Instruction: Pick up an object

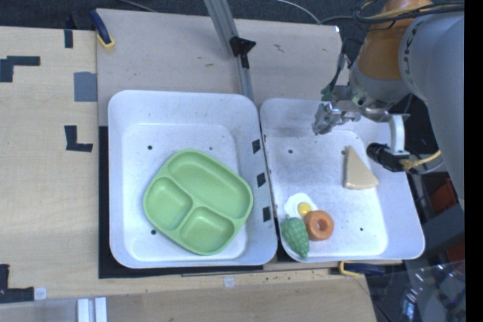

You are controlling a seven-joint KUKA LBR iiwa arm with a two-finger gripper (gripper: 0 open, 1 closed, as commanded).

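Two shallow white bins are seen side by side on the bench; the left bin (pixel 121 162) holds a light green divided plate (pixel 198 201) with three compartments, lying flat toward the bin's lower middle.

The right bin (pixel 392 230) holds four small items: a tan wedge (pixel 358 170), shaped like a slice of bread or cheese, lying right of the bin's centre; a fried egg toy (pixel 301 205) near the lower left; an orange-brown doughnut (pixel 320 225) just beside the egg, to its lower right; a green knobbly vegetable (pixel 296 237) at the lower left corner, touching or overlapping the egg's edge, which of the two cannot be told.

The arm is seen entering from the right, its orange band (pixel 389 38) at the upper right; the gripper (pixel 330 119) is positioned over the upper part of the right bin, above and to the left of the wedge and apart from it; nothing is seen between the fingers; whether the jaws are apart or together cannot be told at this resolution.

A slanted metal rail (pixel 219 7) is seen crossing the bench above the bins.
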